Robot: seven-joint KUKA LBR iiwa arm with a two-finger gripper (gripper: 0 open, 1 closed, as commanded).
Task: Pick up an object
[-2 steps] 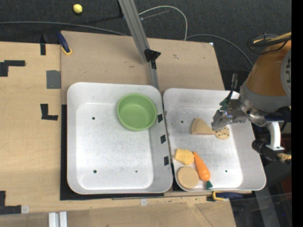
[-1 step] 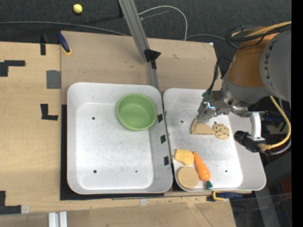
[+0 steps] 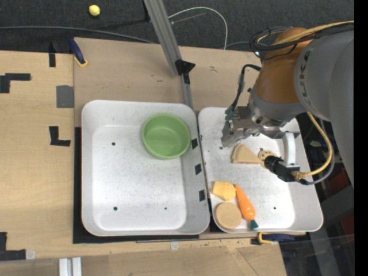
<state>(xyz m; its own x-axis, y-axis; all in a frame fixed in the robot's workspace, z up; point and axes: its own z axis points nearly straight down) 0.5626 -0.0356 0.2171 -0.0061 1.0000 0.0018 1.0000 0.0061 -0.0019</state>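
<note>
Inspector: Grey arm (image 3: 322, 68) with the orange band reaches in from the counter's right edge. Its gripper (image 3: 234, 132) hangs over the right bin (image 3: 299, 211), near that bin's far left corner.

Clerk: State of the fingers?

Inspector: Cannot tell. They are dark and small against the wrist, and whether they are spread or pressed together is not readable. Nothing is seen between them.

Clerk: Nearest object?

Inspector: Pale wedge (image 3: 247, 154), cheese-like, lying flat on the bin floor just beside the gripper, toward the counter's near edge. Contact between them cannot be judged.

Clerk: Further out?

Inspector: Near the right bin's near left corner sits a cluster: a yellow block (image 3: 223, 190), an orange carrot (image 3: 245, 204) lying beside it, and a tan round disc (image 3: 227, 215) at the near rim. The three appear to touch one another. They lie well apart from the gripper.

Clerk: And the left bin (image 3: 103, 211)?

Inspector: One green bowl (image 3: 165, 135), upright, toward its far right corner, close to the wall shared with the right bin.

Clerk: Beyond the bins?

Inspector: A small yellow ball (image 3: 94, 10) on the dark floor past the counter's far edge.
</note>
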